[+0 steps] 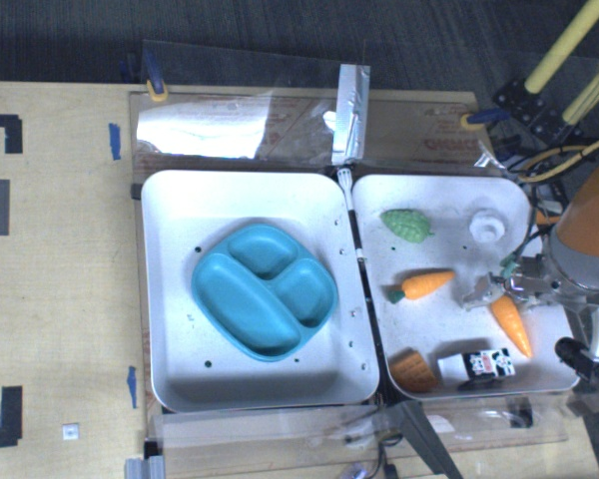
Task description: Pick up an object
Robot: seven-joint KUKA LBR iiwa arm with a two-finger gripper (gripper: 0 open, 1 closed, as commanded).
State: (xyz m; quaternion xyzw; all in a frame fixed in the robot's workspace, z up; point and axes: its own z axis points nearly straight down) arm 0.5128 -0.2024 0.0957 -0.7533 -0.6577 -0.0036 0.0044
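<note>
Looking down at a slant, the camera view takes in a pale wooden desk point(60, 297) carrying two shallow white bins side by side. The left bin point(170, 218) holds a blue divided plate point(265, 289) with three compartments, lying a little turned near the bin's middle. The right bin point(449, 193) holds the small things. A green leaf-shaped toy point(407, 225) lies near its far left corner, and a white round cap-like piece point(487, 230) sits to the right of it (pale against the pale floor, so its form is hard to make out). Below the leaf a toy carrot point(422, 285) lies on its side, its green end toward the divider between the bins. Along the near wall sit a brown rounded piece point(413, 369) and, just beside it, a small black-and-white carton point(487, 364).

The arm enters from the right, its orange band at the frame's edge. Its claw point(499, 289) is down inside the right bin, close to the right wall. A second carrot point(511, 325) lies directly under and just toward the camera from it, pointing down toward the near-right corner, its upper end touching or nearly touching the metal of the claw. Whether the claw is spread or closed, and whether it has any grip on that carrot, I cannot tell, since the metal parts blur together there.
</note>
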